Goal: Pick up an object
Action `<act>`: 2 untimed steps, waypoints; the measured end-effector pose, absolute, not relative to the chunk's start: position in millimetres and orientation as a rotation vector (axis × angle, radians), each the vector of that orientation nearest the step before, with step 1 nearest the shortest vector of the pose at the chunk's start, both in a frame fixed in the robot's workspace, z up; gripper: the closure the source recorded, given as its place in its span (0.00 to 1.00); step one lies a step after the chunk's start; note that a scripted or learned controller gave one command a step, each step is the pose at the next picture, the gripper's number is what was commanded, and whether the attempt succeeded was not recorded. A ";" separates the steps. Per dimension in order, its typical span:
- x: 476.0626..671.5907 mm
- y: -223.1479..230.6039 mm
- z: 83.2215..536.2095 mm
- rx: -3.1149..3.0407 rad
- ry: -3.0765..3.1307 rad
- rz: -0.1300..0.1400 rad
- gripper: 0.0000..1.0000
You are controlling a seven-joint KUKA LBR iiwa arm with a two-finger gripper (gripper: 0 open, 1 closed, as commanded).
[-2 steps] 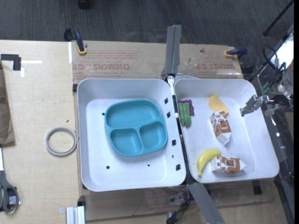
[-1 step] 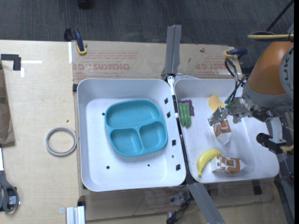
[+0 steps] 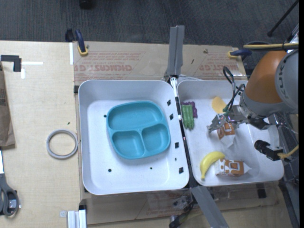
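We judged the reach step underway: the claw hung low in the right bin, touching a small orange-and-white carton. Its grip we could not tell. Next it needed a firm close, then lift.

The counter is carrying two white bins side by side, with a tape ring and scissors lying left of them.
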State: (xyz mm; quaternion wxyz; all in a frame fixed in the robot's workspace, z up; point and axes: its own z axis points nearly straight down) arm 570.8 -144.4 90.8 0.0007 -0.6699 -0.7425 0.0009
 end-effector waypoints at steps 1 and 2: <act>570.7 -145.9 99.8 -2.107 -2.327 0.003 1.00; 605.1 -191.6 165.0 -1.894 -2.508 0.001 1.00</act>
